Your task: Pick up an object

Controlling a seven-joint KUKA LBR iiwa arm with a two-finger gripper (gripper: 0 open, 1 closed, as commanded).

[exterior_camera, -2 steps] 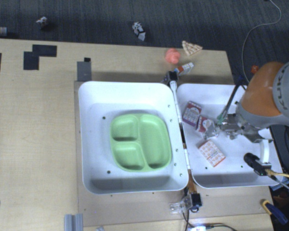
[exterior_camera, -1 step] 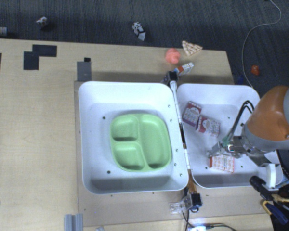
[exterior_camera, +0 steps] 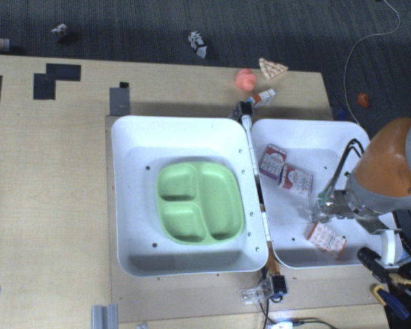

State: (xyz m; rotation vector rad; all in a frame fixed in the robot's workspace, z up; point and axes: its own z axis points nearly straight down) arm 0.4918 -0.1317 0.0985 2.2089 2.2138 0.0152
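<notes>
Camera view puts your gripper (exterior_camera: pixel 327 211) low in the right bin (exterior_camera: pixel 342 132), just above a flat red-and-white packet (exterior_camera: pixel 327 239) near that bin's front edge; whether it is open or closed you cannot tell. Come straight down and pinch across the packet's short side, since thin, crinkly wrappers slip. Two similar packets (exterior_camera: pixel 285 169) lie mid-bin; a smooth green divided tray (exterior_camera: pixel 199 202) fills the left bin (exterior_camera: pixel 123 184).

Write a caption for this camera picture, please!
Robot gripper reaching among small packets in the right bin, green tray alongside.
</notes>
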